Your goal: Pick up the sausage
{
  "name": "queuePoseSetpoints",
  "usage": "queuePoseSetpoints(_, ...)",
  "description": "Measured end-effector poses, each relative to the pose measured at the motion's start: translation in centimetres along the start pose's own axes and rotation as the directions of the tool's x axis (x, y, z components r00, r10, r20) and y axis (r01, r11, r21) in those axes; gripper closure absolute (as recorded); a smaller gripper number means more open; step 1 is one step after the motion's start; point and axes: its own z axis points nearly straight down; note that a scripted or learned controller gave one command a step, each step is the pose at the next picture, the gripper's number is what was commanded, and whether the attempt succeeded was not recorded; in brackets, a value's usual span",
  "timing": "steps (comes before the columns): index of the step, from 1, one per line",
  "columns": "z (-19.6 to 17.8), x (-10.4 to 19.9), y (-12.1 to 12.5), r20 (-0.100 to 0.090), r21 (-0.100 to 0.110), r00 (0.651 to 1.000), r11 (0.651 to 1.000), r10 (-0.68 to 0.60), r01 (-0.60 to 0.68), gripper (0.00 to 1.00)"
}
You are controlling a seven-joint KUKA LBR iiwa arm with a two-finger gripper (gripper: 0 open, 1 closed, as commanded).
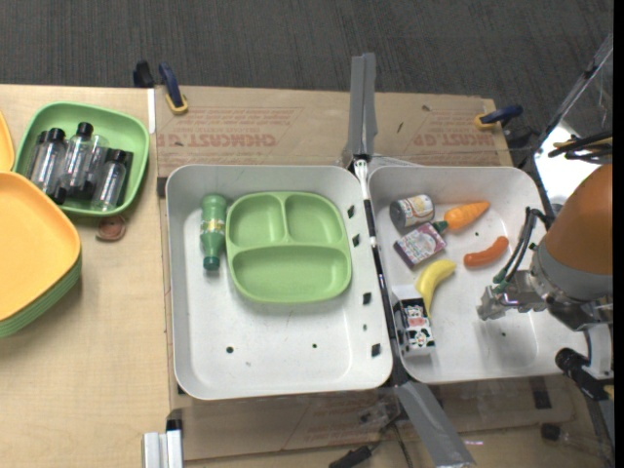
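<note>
Sausage (486, 253) lies slantwise in the right bin (458, 359) just above the gripper (499, 300), whose jaws' spread I cannot tell, so approach squarely across its narrow width.

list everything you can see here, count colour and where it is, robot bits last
sausage: 1, orange-red, right bin, right of the banana
carrot: 1, orange with green tip, right bin, upper part
banana: 1, yellow, right bin, middle
can: 1, silver with label, right bin, upper left
packet: 1, purple and white, right bin, below the can
carton: 1, black and white, right bin, left edge
divided plate: 1, green, left bin
bottle: 1, green, left bin, left of the plate
bins: 2, white, side by side
small tray: 1, green, holding dark-capped bottles, far left
stacked plates: orange-yellow, left edge
gripper: 1, grey, over the right bin, below the sausage
</note>
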Motion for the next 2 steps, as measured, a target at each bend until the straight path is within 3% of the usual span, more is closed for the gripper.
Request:
queuePoseSetpoints(1, 1.4, -5.4, -0.2, 0.001, 0.0, 0.964, 0.964, 0.265, -0.265, 1.0)
queuePoseSetpoints(2, -3.9, -4.9, 10.6, 0.002, -0.001, 0.982, 0.982, 0.19, -0.19, 1.0)
